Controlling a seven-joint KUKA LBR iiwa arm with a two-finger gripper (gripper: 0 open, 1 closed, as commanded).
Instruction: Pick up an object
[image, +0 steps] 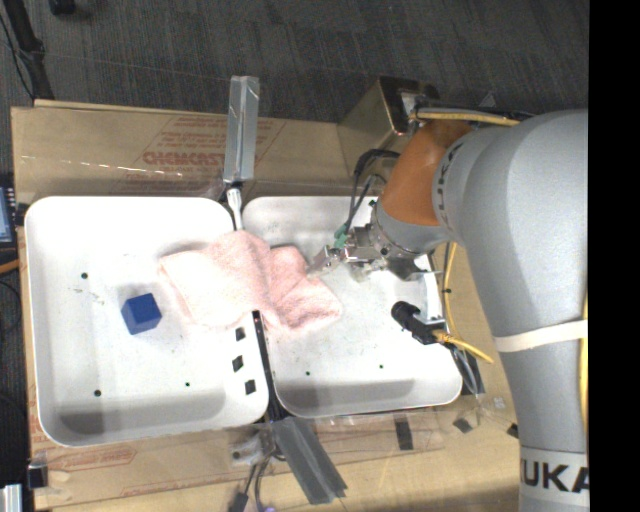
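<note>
A pale pink cloth (250, 280) lies crumpled across the wall between the two bins, with part in each. A small blue cube (141, 312) sits in the left bin (60, 400). My gripper (333, 256) reaches into the right bin (350, 395) from the right. Its tip is low, just beside the cloth's upper right edge. The wrist and the orange band (410, 190) hide the bin's far right corner.
A black part with a yellow cable (418, 322) hangs over the right bin near its right wall. The arm's grey body (530, 250) covers the bench to the right. Cardboard (130, 150) lies behind the bins.
</note>
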